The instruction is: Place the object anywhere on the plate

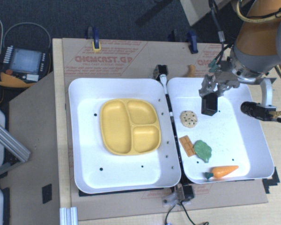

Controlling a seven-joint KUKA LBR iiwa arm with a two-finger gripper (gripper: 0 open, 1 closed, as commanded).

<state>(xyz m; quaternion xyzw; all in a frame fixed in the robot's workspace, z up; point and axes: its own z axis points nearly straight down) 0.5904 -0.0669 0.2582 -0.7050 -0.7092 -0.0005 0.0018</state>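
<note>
Camera view puts the gripper (209, 104) over the far half of the right bin (253, 139), hanging from the arm (257, 36) that comes in from the right. What you see at its tip is one dark block, so you cannot tell whether the fingers are apart or together, and nothing shows between them. Whether the tip touches the bin floor is also unclear.

The candidate objects all lie in that right bin. The cookie (188, 119) sits near the bin's left wall, just left of and a little nearer than the gripper. The cracker (187, 146) lies further toward the near edge, touching or just beside the green piece (203, 151), and the carrot (223, 171) rests by the near rim. The plate (130, 125) sits in the middle of the left bin (84, 168) with its three compartments bare.

Watch for these risks:
- The cookie is flat and close to the wall, so a descent could slide off it or pin it against the wall.
- The cracker and green piece crowd each other, so a grasp could disturb both.
- Any carry must clear the raised rims between the bins, where a loose hold could drop the object short of the plate.
</note>
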